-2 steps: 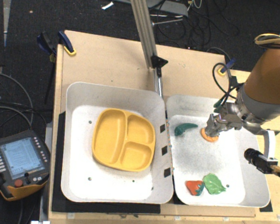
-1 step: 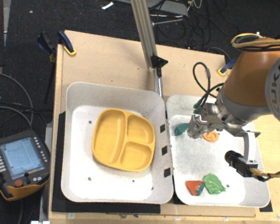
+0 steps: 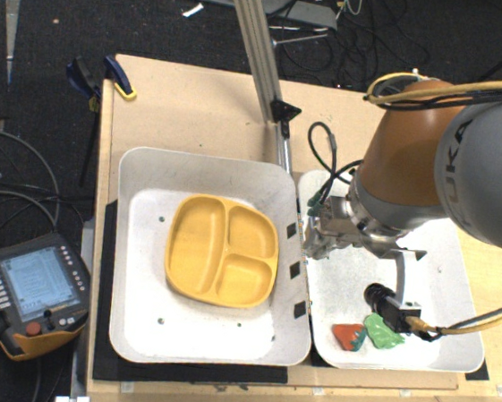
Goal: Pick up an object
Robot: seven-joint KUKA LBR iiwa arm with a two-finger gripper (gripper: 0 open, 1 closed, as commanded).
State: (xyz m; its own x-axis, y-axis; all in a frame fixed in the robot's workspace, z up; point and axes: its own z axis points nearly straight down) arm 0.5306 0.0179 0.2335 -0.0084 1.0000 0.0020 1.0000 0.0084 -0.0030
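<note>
the end effector (image 3: 319,239) hangs over the left edge of the right bin (image 3: 454,280), apart from the red block (image 3: 344,336) and green toy (image 3: 384,333) lying together at its front. i cannot tell if it is open or holding anything. the yellow plate (image 3: 223,251) lies flat in the left bin (image 3: 141,219), likely harder to pinch.

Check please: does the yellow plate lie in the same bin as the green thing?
No, the yellow plate lies in the view's left bin, while the green thing lies in the right bin.
</note>
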